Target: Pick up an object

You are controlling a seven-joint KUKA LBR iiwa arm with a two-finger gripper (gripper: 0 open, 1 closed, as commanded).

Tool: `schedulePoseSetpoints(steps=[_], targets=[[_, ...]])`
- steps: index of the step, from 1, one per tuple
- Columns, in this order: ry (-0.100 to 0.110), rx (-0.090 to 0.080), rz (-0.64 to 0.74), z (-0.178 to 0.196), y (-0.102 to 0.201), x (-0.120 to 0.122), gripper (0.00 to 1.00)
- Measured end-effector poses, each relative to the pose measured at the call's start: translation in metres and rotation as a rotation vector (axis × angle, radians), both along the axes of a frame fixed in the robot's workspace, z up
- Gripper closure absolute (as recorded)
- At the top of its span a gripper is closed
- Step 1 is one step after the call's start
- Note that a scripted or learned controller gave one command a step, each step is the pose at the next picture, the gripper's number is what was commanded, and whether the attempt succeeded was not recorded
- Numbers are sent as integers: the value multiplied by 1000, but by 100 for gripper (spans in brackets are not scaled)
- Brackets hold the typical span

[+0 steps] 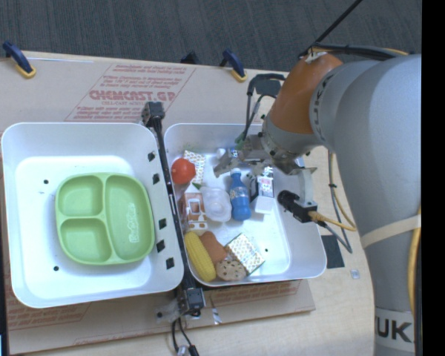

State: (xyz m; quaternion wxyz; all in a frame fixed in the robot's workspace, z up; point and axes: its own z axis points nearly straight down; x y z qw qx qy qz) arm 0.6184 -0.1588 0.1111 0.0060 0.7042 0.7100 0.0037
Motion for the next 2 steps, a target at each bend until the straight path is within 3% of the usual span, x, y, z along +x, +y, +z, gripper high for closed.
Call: schedulePoseSetpoints(steps=[1, 2], targets=[[-7, 1, 4, -7, -16, 3, 0], [-20, -4, 6, -6, -16, -10, 0]])
